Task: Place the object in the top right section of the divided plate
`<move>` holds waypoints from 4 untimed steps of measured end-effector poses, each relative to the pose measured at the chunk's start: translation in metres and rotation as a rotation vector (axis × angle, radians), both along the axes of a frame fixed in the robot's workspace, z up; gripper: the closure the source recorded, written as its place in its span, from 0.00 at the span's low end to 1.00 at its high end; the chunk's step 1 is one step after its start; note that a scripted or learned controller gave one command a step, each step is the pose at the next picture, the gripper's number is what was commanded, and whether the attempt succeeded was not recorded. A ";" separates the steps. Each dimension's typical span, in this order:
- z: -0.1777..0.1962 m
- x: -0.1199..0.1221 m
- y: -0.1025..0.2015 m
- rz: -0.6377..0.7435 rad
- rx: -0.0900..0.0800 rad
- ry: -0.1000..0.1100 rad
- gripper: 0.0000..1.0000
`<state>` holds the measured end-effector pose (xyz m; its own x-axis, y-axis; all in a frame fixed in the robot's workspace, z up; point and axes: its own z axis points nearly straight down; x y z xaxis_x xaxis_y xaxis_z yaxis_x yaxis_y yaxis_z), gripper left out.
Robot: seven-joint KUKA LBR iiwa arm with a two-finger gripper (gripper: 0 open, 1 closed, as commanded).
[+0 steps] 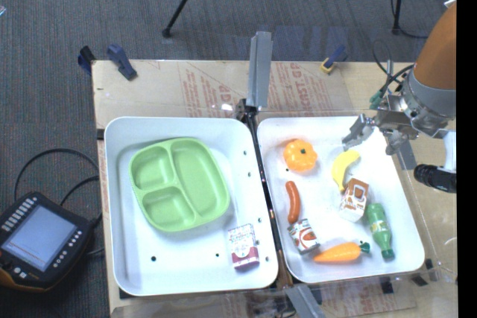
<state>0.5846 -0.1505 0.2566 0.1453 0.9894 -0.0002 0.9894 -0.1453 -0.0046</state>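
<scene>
A light green divided plate (200, 179) lies in the left bin (123, 249), with nothing in its three sections. My gripper (378, 142) hangs over the upper right part of the right bin (414, 234). It is open, its fingers spread with nothing between them. A yellow banana (343, 167) lies just below and left of the gripper. An orange pumpkin-like fruit (299, 154) sits further left of it. A small red and white carton (243, 246) rests in the left bin, below and right of the plate.
The right bin also holds a sausage (293, 201), a brown and white carton (355, 199), a green bottle (378, 229), a carrot (339, 253) and a small carton (303, 236). A grey post (260, 71) stands behind the gap between the bins.
</scene>
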 end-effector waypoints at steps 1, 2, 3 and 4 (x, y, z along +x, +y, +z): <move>0.000 0.000 0.000 0.000 0.000 0.000 0.00; 0.014 -0.039 0.009 -0.224 0.000 0.001 0.00; 0.022 -0.039 0.009 -0.222 0.000 0.006 1.00; -0.072 -0.059 0.129 -0.396 -0.001 0.004 1.00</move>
<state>0.5255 -0.0219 0.1849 0.5158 0.8567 -0.0031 0.8567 -0.5158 -0.0083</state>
